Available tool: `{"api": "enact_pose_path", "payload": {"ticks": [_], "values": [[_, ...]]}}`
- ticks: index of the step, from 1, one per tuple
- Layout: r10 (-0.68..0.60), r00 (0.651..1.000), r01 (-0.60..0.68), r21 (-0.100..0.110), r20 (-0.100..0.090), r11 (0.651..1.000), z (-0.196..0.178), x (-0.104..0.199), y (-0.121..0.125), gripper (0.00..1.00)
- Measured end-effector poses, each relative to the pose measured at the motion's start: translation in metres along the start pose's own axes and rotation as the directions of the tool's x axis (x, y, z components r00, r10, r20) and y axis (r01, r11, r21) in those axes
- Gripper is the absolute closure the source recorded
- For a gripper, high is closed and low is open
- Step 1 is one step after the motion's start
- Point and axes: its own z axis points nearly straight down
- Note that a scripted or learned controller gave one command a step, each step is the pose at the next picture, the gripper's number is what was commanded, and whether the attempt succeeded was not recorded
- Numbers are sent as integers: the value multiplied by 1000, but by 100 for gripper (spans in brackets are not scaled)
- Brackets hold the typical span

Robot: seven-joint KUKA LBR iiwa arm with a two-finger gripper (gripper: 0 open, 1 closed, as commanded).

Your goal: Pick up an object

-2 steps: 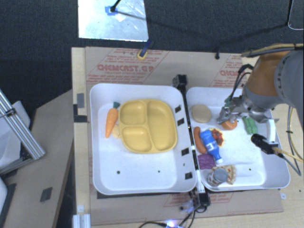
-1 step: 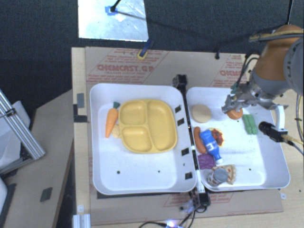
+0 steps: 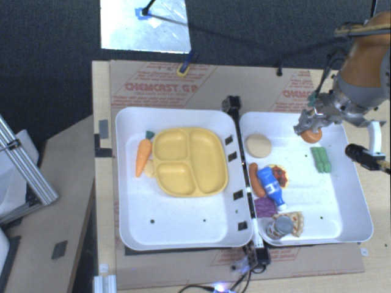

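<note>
A: One small round orange object [image 3: 313, 135], right white bin [image 3: 348, 218], far corner; touching grey two-finger gripper [image 3: 309, 126]. Grip state?

B: Cannot tell; tips hidden. Advise centring over orange piece, closing fully, lifting straight, clear of green block [image 3: 321, 159].

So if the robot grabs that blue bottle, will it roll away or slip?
The blue bottle lies on its side in the right bin, and its body looks rounded, so a nudge could probably roll it. Its surface looks smooth and shiny, so it may slip. It rests against the hot dog and other toy food, which might hold it steadier.
</note>
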Motion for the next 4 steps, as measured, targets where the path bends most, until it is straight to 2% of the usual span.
{"api": "enact_pose_path", "payload": {"ticks": [1,3,4], "values": [[-2,1000,2,8,-3,1000,-10,47,-28,100],[-2,1000,2,9,-3,1000,-7,139,-95,100],[2,1000,-2,10,-2,1000,3,148,-116,100]]}}
